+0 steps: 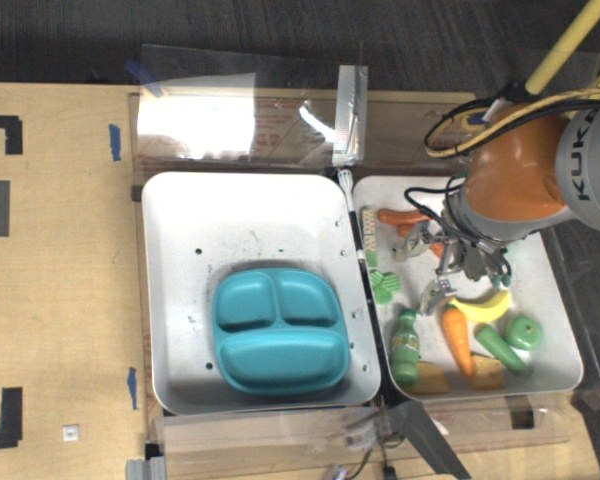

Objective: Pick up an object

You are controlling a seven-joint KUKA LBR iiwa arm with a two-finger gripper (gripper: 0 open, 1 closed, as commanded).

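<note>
Pincer [458, 276] hangs low inside the right bin [560, 278], beneath the orange band of the arm [515, 173]; whether it stands wide or narrow, I cannot tell, because cables and metal parts blur together there. Just below and to the right of it lies a yellow banana [487, 306], very near its tip, perhaps touching. Below that, an orange carrot [457, 339] points toward the bin's near wall, with a green vegetable [505, 345] just beside it on the right. A green bottle [406, 342] lies left of the carrot, close to the wall shared with the other bin. A small green piece [383, 287] sits against that same wall, higher up. An orange-red object [404, 218] rests near the far edge. The things crowd the bin's lower half, leaving little open floor around the pincer. The left bin [180, 228] holds a blue divided tray [278, 330], with bare floor around it on the far side. Both bins stand on the table [50, 268].
</note>
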